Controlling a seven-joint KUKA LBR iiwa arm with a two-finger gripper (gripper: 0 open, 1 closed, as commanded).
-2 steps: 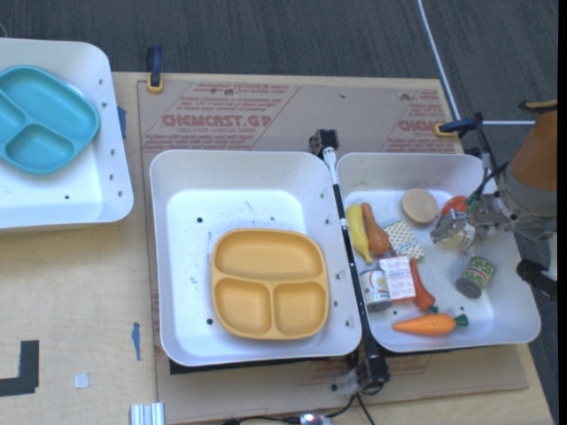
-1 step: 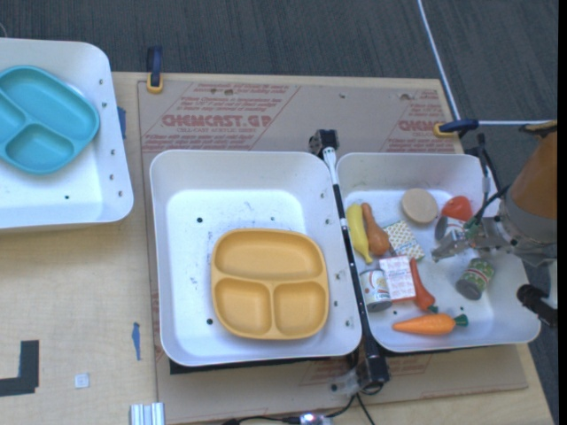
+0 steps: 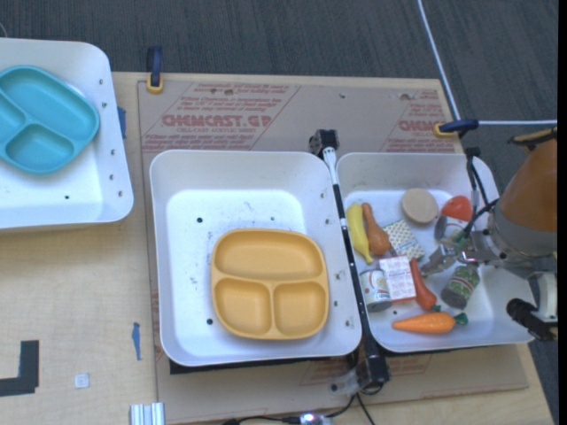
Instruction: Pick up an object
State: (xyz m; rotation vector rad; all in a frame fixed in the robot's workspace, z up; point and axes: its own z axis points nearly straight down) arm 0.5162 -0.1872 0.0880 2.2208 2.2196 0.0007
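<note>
Orange carrot point(image 3: 425, 323) lies near the claw point(image 3: 440, 257).

- The yellow divided tray point(image 3: 268, 283) is looking like smooth, matt plastic.
- The white bin point(image 3: 177, 193) around it is showing glossy plastic.
- Right of the tray, the toy carrot point(image 3: 427, 323) is gleaming like plastic.
- The board point(image 3: 266, 113) beneath is appearing papery.

Bright even overhead light, soft faint shadows, mild blur, no glare.
</note>
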